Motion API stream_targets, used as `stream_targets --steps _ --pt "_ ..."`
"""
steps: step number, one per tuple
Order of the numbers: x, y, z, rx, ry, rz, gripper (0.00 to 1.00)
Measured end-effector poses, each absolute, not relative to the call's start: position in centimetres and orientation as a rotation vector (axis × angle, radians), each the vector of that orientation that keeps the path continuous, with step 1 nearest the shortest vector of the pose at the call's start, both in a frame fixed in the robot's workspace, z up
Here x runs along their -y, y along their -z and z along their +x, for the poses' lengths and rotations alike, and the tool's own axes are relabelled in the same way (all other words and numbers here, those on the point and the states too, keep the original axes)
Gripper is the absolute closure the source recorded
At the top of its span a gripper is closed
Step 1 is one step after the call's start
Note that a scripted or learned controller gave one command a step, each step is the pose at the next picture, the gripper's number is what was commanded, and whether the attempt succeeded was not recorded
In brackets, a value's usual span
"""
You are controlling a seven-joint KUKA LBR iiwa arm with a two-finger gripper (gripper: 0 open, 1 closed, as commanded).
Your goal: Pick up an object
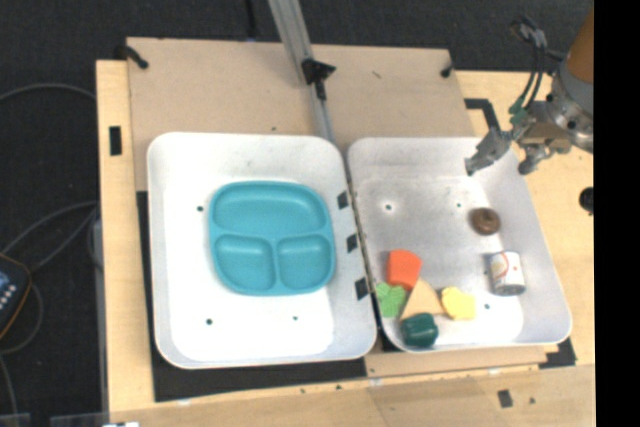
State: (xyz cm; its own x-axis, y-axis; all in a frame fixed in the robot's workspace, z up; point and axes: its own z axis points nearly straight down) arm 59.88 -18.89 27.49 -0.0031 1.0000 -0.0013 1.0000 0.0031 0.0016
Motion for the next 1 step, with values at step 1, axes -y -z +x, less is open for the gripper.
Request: stream_targets --steps 1 --pt "18.90 -27.50 59.88 -2.224 0.000 2.216 0.00"
